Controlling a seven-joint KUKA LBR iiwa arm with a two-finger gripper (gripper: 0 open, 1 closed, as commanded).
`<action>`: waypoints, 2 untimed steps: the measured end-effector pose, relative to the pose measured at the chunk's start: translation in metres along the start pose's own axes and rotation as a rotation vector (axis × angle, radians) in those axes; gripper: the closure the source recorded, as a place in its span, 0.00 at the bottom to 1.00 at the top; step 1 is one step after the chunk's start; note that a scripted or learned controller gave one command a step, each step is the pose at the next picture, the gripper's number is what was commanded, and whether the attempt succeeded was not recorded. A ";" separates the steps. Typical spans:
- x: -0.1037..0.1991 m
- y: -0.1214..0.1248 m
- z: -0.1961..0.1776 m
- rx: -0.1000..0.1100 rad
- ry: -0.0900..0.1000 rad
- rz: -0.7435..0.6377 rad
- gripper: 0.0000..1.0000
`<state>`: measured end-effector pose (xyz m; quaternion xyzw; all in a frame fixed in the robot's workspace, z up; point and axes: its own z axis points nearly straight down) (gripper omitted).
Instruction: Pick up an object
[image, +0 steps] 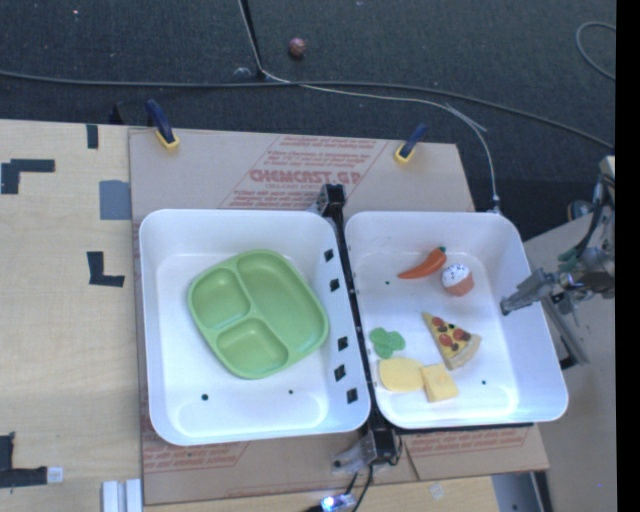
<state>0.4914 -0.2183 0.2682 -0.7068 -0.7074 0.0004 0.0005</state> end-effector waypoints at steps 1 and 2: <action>0.002 0.001 0.043 0.004 0.001 0.001 0.00; -0.003 0.000 0.106 0.006 0.002 0.001 0.00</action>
